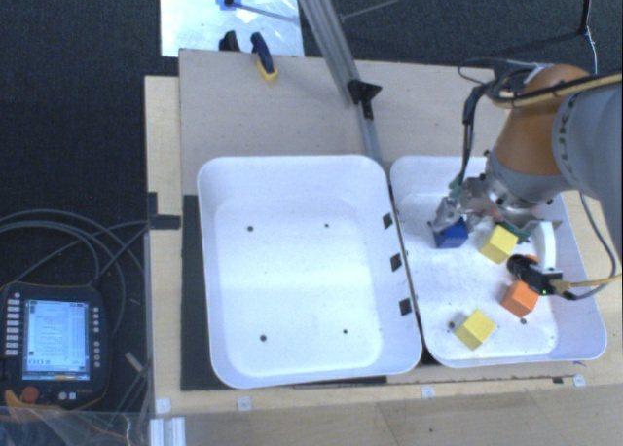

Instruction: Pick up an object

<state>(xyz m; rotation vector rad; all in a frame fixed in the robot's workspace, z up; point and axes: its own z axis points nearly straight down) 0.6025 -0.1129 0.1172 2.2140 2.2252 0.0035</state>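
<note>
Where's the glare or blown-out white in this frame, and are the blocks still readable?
Camera view: strongest glare on the shiny sheet at top left; both white bins run close to blown out, their inner walls faint. The blue block, two yellow blocks and orange block stay clearly readable by colour. The gripper looks soft and its detail is hard to resolve.

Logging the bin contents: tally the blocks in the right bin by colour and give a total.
Yellow blocks: 2
Blue block: 1
Orange block: 1
Total: 4, all in the right bin
</note>
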